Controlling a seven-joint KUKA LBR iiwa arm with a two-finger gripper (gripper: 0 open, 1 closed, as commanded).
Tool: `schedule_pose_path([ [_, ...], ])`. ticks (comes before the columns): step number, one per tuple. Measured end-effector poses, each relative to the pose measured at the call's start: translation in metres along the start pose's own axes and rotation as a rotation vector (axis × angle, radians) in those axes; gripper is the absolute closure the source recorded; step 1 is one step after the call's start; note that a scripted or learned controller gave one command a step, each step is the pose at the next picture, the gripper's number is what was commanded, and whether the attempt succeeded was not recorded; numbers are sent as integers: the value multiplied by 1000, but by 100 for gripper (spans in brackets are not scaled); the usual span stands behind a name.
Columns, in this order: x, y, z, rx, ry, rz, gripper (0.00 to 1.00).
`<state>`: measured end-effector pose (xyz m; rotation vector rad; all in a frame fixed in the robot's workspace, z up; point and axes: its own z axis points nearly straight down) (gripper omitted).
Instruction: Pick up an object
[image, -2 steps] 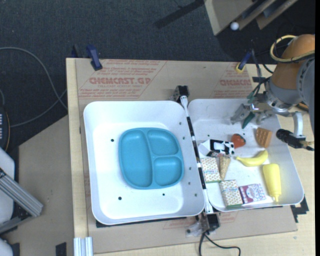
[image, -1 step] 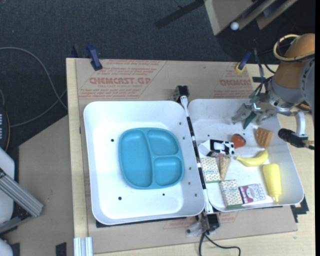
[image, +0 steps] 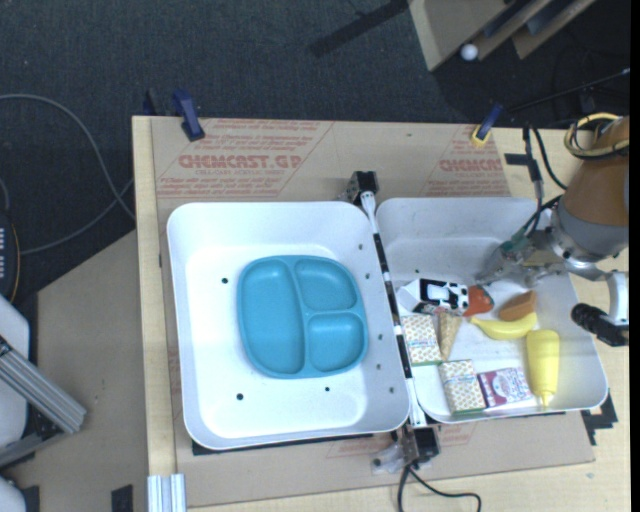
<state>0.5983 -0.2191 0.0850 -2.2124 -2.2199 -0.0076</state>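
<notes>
- In the left bin (image: 200, 400) we see a blue divided plate (image: 300, 315) lying flat at its middle.
- In the right bin (image: 440, 215) we find the objects bunched toward the near side: small packets (image: 460, 385), a banana (image: 505, 326), a yellow bottle (image: 543, 365).
- We spot the tool (image: 520, 262) low over that bin's far right, just beyond the banana; its grip we cannot tell.

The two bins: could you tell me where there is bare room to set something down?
Left bin: bare floor all round the blue divided plate. Right bin: free at its far end, left of the gripper. Its near half is crowded with the banana, yellow bottle and packets.
</notes>
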Motion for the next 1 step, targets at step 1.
schedule_pose_path([
  [1,1,43,0,-2,0,-1,0],
])
